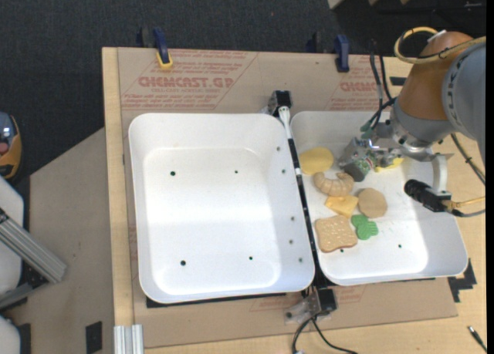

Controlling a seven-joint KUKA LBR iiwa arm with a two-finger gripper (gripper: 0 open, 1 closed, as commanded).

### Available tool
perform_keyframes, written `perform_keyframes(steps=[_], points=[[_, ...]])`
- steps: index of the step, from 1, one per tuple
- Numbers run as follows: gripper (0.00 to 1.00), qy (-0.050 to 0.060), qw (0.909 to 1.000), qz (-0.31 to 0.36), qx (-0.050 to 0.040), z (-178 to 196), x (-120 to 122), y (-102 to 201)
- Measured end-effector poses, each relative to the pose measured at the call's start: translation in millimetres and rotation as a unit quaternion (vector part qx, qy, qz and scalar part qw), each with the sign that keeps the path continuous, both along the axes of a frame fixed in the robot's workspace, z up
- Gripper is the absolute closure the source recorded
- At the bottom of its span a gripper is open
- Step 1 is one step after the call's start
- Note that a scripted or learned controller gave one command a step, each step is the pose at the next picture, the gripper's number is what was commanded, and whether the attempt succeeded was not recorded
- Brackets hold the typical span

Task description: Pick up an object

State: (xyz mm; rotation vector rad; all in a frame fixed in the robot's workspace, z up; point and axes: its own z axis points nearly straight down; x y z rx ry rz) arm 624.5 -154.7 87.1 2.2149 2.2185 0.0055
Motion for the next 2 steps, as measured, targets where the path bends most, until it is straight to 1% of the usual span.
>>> perform_keyframes(steps=[1,2], points=[[0.0,0.002,1.0,-0.001,0.0,-1.6,7.2,-18.6],[0.0,0.001,0.9999,0.003,0.0145,1.4,4.6,-43.0]])
